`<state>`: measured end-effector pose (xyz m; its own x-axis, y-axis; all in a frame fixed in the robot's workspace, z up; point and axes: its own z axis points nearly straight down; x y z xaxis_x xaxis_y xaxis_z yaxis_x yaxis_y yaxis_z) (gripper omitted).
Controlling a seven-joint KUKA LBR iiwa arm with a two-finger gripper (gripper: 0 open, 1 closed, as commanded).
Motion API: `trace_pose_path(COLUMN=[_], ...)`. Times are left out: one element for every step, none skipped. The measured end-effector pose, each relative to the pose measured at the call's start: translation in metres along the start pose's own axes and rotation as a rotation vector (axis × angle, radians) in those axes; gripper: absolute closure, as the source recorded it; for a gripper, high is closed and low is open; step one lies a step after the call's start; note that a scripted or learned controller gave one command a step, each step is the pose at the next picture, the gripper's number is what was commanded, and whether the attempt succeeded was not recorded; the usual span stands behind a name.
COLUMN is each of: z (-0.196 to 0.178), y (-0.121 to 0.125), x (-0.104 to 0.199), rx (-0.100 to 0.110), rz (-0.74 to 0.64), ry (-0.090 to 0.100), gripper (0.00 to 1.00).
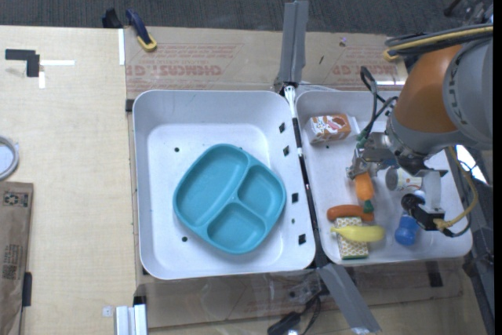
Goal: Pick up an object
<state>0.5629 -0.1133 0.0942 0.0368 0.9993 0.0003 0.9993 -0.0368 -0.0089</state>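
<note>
- The gripper (365, 169) hangs low over the right bin (321, 192), below the arm (439, 94) and its orange band; whether its fingers are spread or pressed together cannot be told, since the wrist hides much of them.
- Just under the fingertips lies an orange carrot (364, 188), upright in the view; it sits at the tips or touching them, but nothing shows it clamped between them.
- Below the carrot, a little further from the hand, lies a red sausage (346, 212), then a yellow banana (359, 232) resting across a yellow-green sponge (354, 249).
- Up and to the left of the hand, near the bin's far wall, lies a small packet with an orange-and-white print (329, 127).
- To the right of the hand stands a white cylinder (399, 180), and below that a blue cup (405, 231) near the bin's front edge.
- Well to the left of the hand, in the left bin (149, 169), lies a blue divided plate (228, 198) with three compartments.
</note>
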Motion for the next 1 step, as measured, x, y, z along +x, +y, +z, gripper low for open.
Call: trace_pose_path(z=[-0.1347], y=[-0.0107], x=[0.0169], rx=[-0.005], rz=[-0.199], ry=[-0.002], gripper=[1.0])
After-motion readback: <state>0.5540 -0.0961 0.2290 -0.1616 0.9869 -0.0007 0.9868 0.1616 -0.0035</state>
